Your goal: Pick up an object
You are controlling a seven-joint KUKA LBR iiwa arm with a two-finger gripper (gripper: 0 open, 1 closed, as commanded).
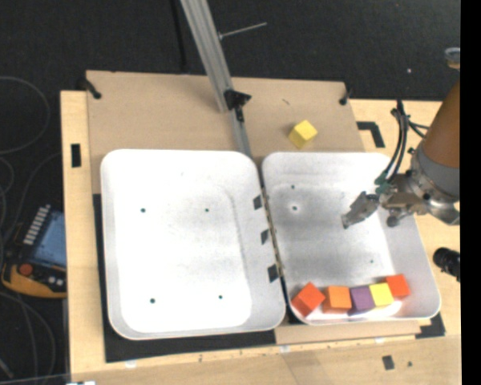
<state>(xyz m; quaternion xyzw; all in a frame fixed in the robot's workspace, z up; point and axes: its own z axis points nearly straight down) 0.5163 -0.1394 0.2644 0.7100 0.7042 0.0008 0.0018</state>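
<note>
The task is at an early stage: no object has been lifted. The hand hangs over the right bin, above its bare middle; whether it is open cannot be told, and nothing shows in it. Candidate objects lie in a row along the bin's near wall: orange-red cube, orange block, purple block, yellow block, red block. They touch one another, which may hinder a grasp. A yellow cube rests on the bench outside the bins. The left bin lies beside.

Single fixed camera, mounted high above bench, looking down at a slant. Both white bins in full view, set left of gripper. Moderate distance; bench edges visible.
</note>
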